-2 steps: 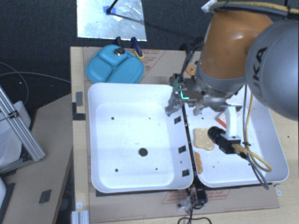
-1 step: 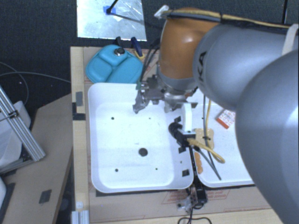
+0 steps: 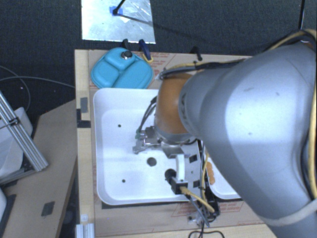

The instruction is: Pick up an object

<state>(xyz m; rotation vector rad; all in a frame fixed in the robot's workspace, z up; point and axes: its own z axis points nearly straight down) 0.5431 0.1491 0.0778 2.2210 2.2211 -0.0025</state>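
Arm (image 3: 257,133) seen reaching in from right of view, grey and bulky, close to camera. Big grey link angled down from upper right toward centre. Orange band (image 3: 171,103) seen at centre, just above wrist (image 3: 171,138). Wrist pointed downward. Gripper (image 3: 143,144) seen at lower left of wrist, metal-grey, largely hidden beneath wrist from this angle. Dark cables (image 3: 147,114) seen looped along left side of orange band, down toward Gripper.
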